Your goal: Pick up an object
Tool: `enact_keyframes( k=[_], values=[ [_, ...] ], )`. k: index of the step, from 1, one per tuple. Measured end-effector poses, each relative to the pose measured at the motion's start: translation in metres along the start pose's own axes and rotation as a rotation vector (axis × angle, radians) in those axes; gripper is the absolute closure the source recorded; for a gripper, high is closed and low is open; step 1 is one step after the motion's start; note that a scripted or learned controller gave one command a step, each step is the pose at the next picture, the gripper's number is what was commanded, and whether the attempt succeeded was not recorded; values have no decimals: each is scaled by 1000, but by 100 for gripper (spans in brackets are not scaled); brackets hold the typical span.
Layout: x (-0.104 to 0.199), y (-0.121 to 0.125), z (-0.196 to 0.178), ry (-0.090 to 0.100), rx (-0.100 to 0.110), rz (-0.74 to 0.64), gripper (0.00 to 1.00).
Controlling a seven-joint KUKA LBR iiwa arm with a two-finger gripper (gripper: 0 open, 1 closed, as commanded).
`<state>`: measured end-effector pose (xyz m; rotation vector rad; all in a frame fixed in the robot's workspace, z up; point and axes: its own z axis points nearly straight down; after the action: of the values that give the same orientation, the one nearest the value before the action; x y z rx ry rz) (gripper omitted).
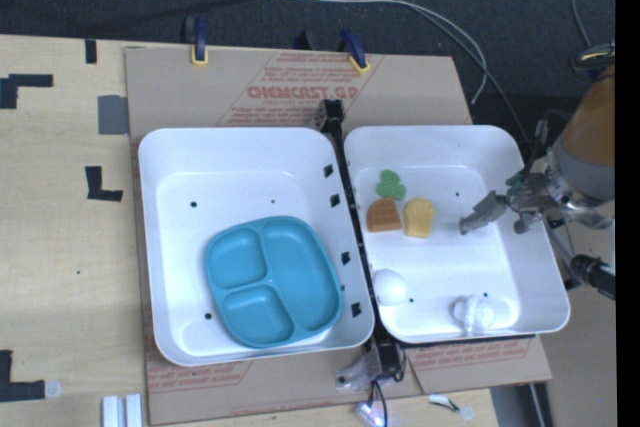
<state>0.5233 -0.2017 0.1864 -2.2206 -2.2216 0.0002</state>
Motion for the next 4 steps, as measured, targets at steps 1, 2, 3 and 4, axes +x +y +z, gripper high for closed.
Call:
enact_keyframes(
  k=[1,2,3,4],
  values=[
    [-14,25,22,0,0,-1,0],
    [-22,42,38,0,1,-1,0],
    [-22,34,58,0,2,0,0],
    [-22,23,28,-1,-2,0,0]
  ],
)
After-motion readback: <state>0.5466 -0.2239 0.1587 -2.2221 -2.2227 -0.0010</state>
